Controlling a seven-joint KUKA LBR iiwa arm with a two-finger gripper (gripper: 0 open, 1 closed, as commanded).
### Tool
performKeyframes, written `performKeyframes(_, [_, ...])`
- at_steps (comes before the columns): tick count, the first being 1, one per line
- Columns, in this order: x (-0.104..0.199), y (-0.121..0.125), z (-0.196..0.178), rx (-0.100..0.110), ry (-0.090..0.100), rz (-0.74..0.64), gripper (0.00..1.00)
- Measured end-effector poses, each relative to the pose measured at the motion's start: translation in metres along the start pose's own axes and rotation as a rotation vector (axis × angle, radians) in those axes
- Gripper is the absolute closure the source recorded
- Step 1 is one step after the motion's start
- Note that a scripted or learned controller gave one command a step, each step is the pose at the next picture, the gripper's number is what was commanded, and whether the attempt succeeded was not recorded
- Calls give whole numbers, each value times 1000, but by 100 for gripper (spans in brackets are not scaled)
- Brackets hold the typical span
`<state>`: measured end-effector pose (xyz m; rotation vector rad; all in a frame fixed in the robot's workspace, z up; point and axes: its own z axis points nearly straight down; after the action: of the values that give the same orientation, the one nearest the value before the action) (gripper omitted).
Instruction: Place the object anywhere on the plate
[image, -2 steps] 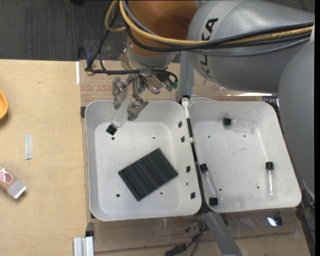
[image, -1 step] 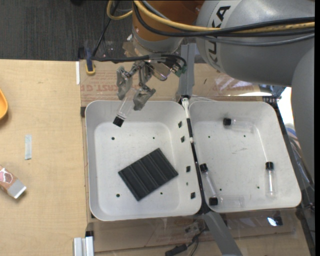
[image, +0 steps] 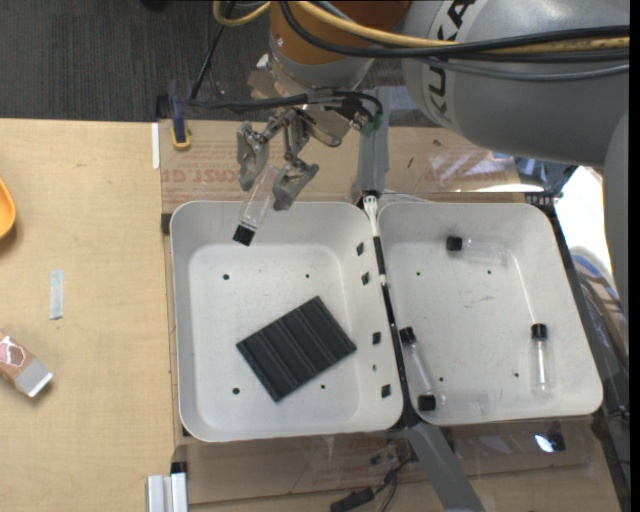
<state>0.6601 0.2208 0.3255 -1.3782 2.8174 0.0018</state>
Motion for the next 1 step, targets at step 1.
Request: performKeyframes(1, [0,-2,-10,0,-6,7,100])
